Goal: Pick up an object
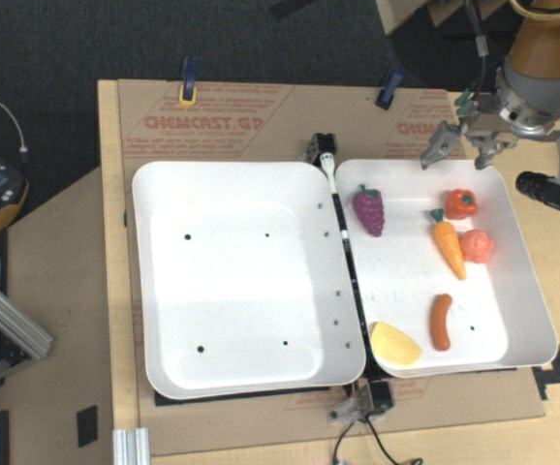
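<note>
The right bin (522,298) holds several toy foods: a purple grape bunch (369,210), a red tomato (460,202), an orange carrot (450,246), a pink round fruit (478,246), a reddish sausage (441,321) and a yellow piece (394,344). My gripper (462,149) hangs above the bin's far edge, beyond the tomato. Its fingers are spread open with nothing between them.
The left bin (164,289) lies beside the right one, with a black hinge strip (342,250) between them. Both rest on a cardboard sheet (251,119) held by blue clamps (189,78) at the back. Black cables and fittings lie at the far right.
</note>
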`<state>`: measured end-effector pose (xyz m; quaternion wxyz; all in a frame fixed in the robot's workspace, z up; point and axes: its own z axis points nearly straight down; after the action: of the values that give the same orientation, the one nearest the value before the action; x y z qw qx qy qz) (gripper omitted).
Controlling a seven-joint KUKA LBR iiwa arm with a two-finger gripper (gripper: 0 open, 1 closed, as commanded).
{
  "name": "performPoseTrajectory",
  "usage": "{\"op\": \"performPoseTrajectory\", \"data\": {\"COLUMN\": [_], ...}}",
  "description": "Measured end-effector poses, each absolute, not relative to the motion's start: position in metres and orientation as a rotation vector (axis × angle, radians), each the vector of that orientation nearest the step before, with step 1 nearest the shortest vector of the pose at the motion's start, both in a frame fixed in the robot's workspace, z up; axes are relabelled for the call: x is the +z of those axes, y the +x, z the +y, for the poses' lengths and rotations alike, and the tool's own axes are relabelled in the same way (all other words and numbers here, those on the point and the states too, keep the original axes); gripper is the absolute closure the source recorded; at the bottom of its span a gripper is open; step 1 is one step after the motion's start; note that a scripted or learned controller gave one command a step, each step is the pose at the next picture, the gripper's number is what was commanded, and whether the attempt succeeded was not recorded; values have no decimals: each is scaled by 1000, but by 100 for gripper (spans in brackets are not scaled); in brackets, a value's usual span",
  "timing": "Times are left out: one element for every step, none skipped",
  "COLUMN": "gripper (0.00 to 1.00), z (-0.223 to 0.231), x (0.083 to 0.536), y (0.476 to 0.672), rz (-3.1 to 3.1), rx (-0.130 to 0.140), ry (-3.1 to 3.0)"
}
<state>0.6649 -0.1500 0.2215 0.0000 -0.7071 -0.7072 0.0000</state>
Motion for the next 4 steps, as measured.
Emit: {"op": "performPoseTrajectory", "data": {"gripper": [0,0,0,0], "z": [-175,-219,-219,-176], "x": [165,97,87,85], "y": [666,665,654,636], "rz": [-2218,-2214,-2222,-2223], "rx": [4,1,-12,0], "ry": [-2221,-2220,-2214,-2215]}}
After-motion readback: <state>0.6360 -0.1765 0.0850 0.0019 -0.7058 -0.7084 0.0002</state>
